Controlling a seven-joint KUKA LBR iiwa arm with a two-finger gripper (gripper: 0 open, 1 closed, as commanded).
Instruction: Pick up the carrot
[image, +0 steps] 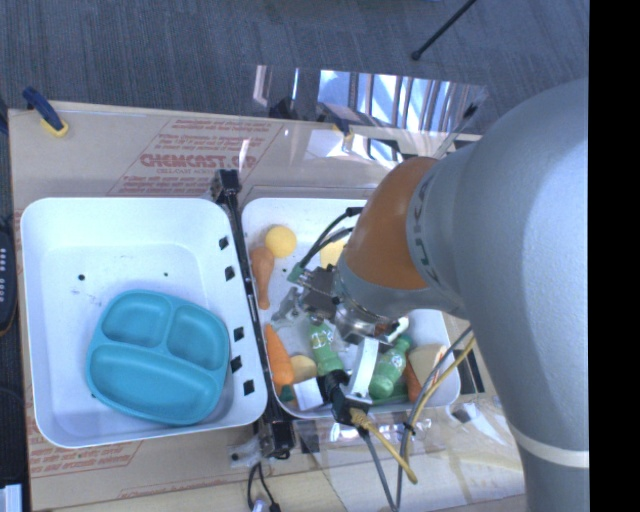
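Carrot (279, 357) hugs bin's left wall; tool (340, 345) near, perhaps touching.

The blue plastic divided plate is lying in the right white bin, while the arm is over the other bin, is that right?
Not quite: the camera view shows the blue plastic divided plate in the left white bin; the grey arm is over the right white bin.

Bright top light, window glare, soft focus

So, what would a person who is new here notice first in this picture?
Probably the big grey arm with its orange band, which reaches in from the right over the right white bin. Next, the bright blue sectioned plastic plate in the left white bin, and the orange carrot by the divider.
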